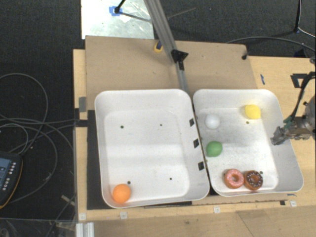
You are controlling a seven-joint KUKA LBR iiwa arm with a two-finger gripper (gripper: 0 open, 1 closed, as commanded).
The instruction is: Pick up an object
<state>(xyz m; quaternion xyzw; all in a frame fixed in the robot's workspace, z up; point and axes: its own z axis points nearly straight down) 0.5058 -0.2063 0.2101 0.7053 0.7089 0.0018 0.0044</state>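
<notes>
No writing or label can be read on anything here. Two shallow white bins sit side by side on the table, their inner rims touching along a line with small black clips. The left bin holds an orange ball in its near left corner, close to the front wall. The right bin holds five things: a yellow ball near its far right corner, a white ball near its far left corner, a green ball just beside the left wall at about mid-length, and two toy doughnuts touching each other near the front wall, a pink-frosted doughnut to the left and a chocolate-frosted doughnut to the right.

The tool reaches in from the table's right edge, over the right rim of the right bin at about mid-length, pointing toward the bin's inside. It is small and partly blurred; I cannot tell whether it is released or clenched, and nothing is seen in it. It stands well apart from the yellow ball and from the doughnuts. A grey pole slants across the table's far edge.
</notes>
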